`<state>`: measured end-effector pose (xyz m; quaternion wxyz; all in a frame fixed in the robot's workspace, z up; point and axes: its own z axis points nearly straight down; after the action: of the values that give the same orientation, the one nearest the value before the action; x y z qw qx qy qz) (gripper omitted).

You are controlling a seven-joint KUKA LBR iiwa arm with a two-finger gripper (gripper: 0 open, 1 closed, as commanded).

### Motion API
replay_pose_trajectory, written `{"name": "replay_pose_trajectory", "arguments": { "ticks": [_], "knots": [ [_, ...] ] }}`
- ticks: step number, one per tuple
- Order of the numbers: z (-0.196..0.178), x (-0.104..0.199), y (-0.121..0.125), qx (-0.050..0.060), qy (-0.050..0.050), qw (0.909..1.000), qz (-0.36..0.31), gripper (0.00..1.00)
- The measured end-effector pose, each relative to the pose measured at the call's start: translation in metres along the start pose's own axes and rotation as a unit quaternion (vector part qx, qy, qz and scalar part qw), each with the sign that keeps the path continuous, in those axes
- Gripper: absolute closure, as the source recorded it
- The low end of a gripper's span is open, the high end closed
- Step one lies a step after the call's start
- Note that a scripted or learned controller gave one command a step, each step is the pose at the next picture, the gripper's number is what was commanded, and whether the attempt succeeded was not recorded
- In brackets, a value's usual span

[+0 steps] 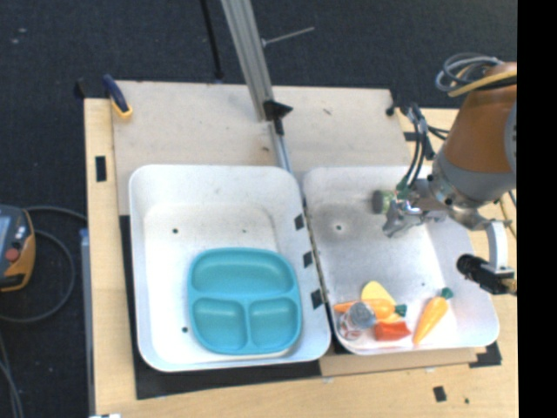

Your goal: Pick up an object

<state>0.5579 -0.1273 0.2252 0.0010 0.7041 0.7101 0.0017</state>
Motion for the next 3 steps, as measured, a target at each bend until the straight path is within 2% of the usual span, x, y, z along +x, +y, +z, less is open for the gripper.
{"name": "replay_pose_trajectory", "arguments": {
  "ticks": [1,2,3],
  "knots": [
    [-0.004,0.054,-0.002,0.001,0.000,1.0000,0.000,1.00],
    [0.001,0.098,0.008,0.001,-0.001,1.0000,0.001,1.00],
    [-0.004,0.162,0.014,0.001,0.001,1.0000,0.000,1.00]
  ]
}}
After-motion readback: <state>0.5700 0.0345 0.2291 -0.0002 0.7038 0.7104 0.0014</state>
